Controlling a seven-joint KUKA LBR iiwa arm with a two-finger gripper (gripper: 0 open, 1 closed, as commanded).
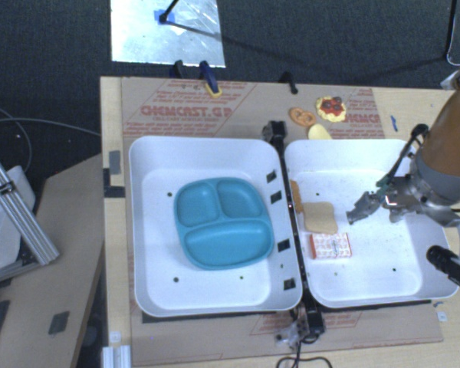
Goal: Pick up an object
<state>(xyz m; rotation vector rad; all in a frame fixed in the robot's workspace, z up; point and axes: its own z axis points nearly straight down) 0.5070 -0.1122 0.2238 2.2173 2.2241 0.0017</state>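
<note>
My claw (358,209) hangs over the right bin (414,286), reaching in from its right side. I cannot tell from this view how the claw is set; nothing is visibly held in it.

Candidate objects, located relative to the claw:

1. Tan slice (320,217): just beside the claw, on its far side from my arm, lying flat on the bin floor. It looks like a toy slice of bread: light, thin, probably stiff foam or plastic. Judgement: a flat piece offers little height, so the hold should go across its two shorter edges, low to the floor. Risk: it slides away instead of lifting.
2. Red-and-white card (330,245): near the claw, below and slightly beyond it toward the divider. It appears flat and very light, a small packet or printed tile. Judgement: the hardest item to take, since it sits flush with the floor.
3. Orange strip (296,195): beyond the tan slice, against the bin wall. The wall would block one side of any approach.

The left bin (149,205), well apart from the claw, holds a blue divided plate (223,222). Judgement: rigid, smooth, too broad except at the rim.

Limits of view: the claw's tip is small, dark and blurred. The print on the card is illegible. The orange strip is partly cut off by the wall, so its shape is uncertain.
</note>
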